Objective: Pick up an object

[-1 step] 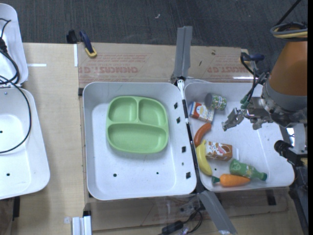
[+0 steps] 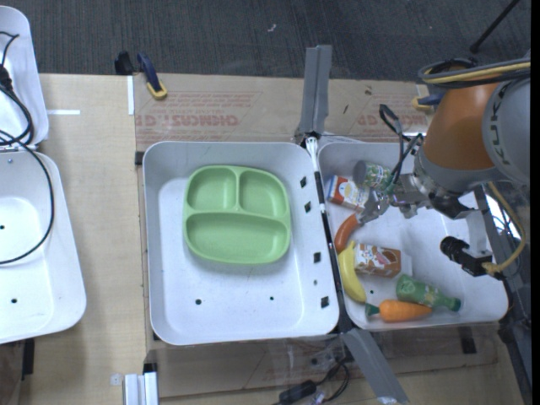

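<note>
Two shallow white bins sit side by side on the tan surface (image 2: 93, 142). The left bin (image 2: 169, 294) holds a green divided plate (image 2: 238, 215) with three compartments, lying flat toward the bin's upper middle; nothing lies in its compartments.

The right bin (image 2: 485, 306) holds the loose items. A small white-and-red carton (image 2: 344, 191) lies near its upper left corner. Just below it an orange-red, sausage-shaped piece (image 2: 345, 231) slants from upper right to lower left. A yellow banana (image 2: 351, 275) runs along the bin's left wall, long axis roughly top to bottom, curving toward the lower right. Touching its right side is a brown-and-white packet (image 2: 378, 261), lying flat. Along the bottom edge an orange carrot (image 2: 399, 310) lies roughly left to right, and a green bottle (image 2: 426, 294) lies just above it, slanting down to the right, its base close to the packet.

The grey arm with its orange band (image 2: 460, 129) reaches in from the right, and the jaws (image 2: 377, 202) sit low over the upper part of the right bin, between the carton and the sausage-shaped piece. A grey-green can-like item (image 2: 370, 175) lies just above them. I cannot tell whether the jaws are open or closed, nor whether anything sits between them. Dark cables (image 2: 401, 137) loop above the wrist.
</note>
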Motion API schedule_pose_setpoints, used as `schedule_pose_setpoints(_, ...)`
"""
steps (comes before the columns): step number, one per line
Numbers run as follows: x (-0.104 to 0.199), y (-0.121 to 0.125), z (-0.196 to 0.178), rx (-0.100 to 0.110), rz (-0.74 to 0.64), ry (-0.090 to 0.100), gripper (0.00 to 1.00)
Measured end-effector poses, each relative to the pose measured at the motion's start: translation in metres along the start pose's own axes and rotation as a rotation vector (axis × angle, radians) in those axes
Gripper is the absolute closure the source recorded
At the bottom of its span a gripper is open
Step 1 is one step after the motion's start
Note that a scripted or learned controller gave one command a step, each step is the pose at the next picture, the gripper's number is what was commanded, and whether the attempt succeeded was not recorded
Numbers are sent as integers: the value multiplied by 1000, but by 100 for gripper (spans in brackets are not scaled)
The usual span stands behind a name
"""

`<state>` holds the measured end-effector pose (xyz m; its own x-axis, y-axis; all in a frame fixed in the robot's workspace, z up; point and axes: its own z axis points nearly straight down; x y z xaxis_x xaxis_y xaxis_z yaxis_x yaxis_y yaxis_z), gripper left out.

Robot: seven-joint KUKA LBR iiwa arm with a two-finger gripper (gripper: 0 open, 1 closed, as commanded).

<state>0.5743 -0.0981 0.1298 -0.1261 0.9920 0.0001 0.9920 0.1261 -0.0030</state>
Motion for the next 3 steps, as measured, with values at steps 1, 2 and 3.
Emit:
schedule_pose_setpoints(1, -14, 48, 38, -2, -48, 0, 0)
schedule_pose_setpoints(2, -39, 80, 37, -3, 11, -1, 0)
schedule_pose_setpoints(3, -14, 84, -6, -5, -75, -3, 0)
